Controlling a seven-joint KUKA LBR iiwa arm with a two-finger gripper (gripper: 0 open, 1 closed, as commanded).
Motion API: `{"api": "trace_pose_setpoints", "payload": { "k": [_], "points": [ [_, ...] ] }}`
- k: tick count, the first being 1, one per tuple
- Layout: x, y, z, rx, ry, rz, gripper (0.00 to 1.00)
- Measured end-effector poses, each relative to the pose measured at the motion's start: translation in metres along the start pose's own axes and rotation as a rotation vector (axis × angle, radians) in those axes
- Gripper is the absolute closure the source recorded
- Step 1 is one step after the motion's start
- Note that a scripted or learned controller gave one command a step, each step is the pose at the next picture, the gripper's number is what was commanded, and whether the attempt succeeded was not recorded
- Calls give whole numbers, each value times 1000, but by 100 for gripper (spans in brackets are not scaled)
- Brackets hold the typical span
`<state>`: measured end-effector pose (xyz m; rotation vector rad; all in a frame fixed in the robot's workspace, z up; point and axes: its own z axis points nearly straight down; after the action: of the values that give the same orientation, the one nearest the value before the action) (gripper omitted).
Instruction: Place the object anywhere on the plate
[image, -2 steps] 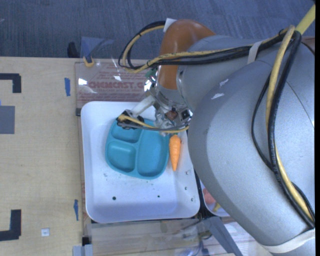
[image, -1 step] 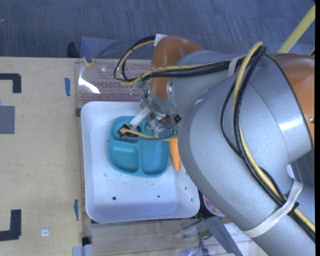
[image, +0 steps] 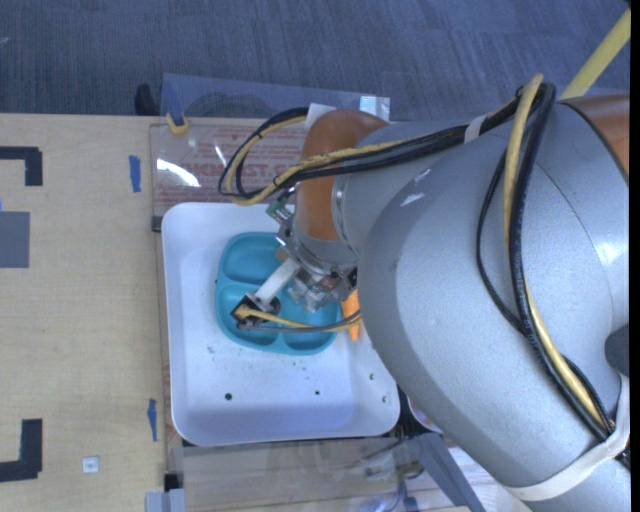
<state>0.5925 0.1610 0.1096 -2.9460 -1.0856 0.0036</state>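
A dark blue-grey floor (image: 120, 40) runs along the top of the frame, and a light wooden board (image: 80, 300) fills the left side, with black corner marks (image: 28, 165) and small bits of blue tape (image: 135, 172) on it. The big grey arm (image: 500, 300) covers most of the right side of the frame and hides whatever lies under it, as well as the right edge of the white bin (image: 190, 300). Black and yellow cables (image: 520, 150) loop over the arm. The claw (image: 305, 290) hangs low over the blue plate (image: 245, 265), but it is a jumble of shiny and white parts, and I cannot tell if it is apart or together, or if it has anything in it. A small orange thing (image: 350, 318) peeks out at the plate's right edge, right next to the claw. Most of it is hidden, so its shape is hard to make out, and I cannot tell if it rests on the plate or just beside it. The plate sits in the middle of the bin and has a few shallow sections. Some tiny dark specks (image: 228, 397) lie on the bin's floor near the bottom.
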Motion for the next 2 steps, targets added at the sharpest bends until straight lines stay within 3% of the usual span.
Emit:
{"api": "trace_pose_setpoints", "payload": {
  "k": [1,2],
  "points": [
    [-22,-107,-17,-1,2,118,100],
    [-23,-104,-27,-2,3,125,100]
  ]
}}
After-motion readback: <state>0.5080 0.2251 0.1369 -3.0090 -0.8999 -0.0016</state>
